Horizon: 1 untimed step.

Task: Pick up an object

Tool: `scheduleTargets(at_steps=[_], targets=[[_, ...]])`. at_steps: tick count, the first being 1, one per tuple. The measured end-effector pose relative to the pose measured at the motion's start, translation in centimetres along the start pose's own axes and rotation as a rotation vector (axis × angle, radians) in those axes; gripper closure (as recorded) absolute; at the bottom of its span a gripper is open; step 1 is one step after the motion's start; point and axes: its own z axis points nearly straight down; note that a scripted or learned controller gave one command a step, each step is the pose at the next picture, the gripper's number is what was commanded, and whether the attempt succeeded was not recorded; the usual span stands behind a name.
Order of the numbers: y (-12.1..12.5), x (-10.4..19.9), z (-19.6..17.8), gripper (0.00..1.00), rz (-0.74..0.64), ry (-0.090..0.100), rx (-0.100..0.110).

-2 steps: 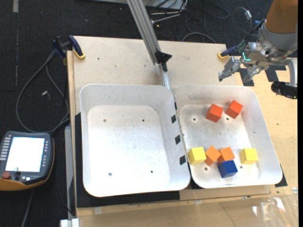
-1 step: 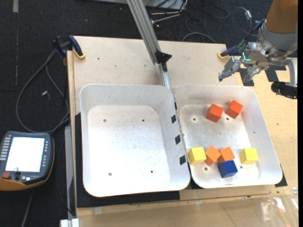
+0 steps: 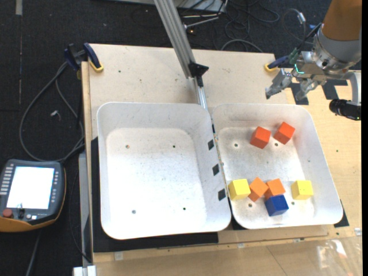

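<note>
Blocks: seven in the right bin (image 3: 322, 171), all lying on its floor. Two orange blocks at the far end, one (image 3: 260, 137) just left of the other (image 3: 284, 132), close together with a small gap. At the near end a cluster: yellow block (image 3: 239, 188) on the left, touching an orange block (image 3: 258, 188); a second orange block (image 3: 276, 186) just beside that one; a blue block (image 3: 276, 204) in front of and against the second orange one. A separate yellow block (image 3: 302, 189) sits to the right of the cluster, near it but apart.

Gripper (image 3: 289, 88): hangs above the bench beyond the far right corner of the right bin, outside the rim, well apart from every block. Fingers are spread, one (image 3: 277, 86) to the left and one to the right, with open space between them. Nothing is between the fingers and they touch nothing. Orange band of the arm (image 3: 344, 6) is at the upper right of the view.

Left bin (image 3: 115, 154): bare speckled floor.

Off the bench at left, a teach pendant (image 3: 31, 194) with a lit screen lies on the dark floor.
</note>
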Motion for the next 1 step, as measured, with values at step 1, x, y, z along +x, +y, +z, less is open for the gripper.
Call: scheduleTargets(at_steps=[1], targets=[[0.0, 0.0, 0.0, 0.0, 0.0, 0.0, 0.0]])
